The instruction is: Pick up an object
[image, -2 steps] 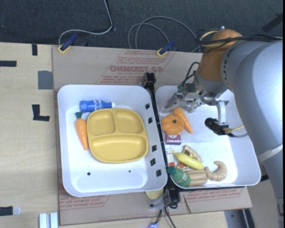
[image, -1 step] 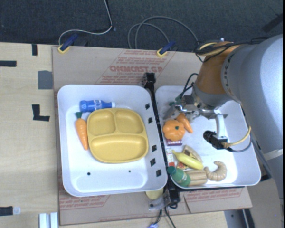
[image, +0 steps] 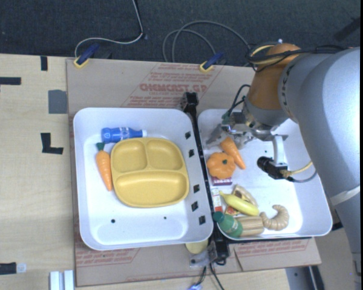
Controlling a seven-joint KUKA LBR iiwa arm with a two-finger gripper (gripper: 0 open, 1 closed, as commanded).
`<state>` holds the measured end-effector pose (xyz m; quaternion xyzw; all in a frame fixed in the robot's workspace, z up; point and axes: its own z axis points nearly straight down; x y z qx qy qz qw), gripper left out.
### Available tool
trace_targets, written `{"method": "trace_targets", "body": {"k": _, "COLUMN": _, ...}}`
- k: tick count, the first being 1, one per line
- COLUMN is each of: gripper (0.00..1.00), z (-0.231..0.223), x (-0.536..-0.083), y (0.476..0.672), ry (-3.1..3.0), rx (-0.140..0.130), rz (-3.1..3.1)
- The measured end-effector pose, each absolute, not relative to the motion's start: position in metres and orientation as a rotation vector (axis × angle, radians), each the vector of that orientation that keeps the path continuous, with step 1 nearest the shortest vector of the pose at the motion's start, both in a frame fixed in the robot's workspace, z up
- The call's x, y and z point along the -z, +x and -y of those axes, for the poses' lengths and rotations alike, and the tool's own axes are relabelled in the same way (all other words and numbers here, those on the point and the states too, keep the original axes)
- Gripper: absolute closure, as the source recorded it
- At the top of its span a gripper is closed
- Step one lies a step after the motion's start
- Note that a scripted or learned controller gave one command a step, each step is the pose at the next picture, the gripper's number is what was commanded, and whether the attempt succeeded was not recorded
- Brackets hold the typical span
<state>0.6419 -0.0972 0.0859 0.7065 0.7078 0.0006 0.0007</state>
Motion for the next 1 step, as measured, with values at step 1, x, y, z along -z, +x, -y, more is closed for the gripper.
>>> {"method": "trace_targets", "body": {"k": 1, "gripper": 1.00, "z": 0.0970, "x": -0.0962, "y": 0.6417, "ry": 2.217, "rx": -0.003, "rz": -2.222}}
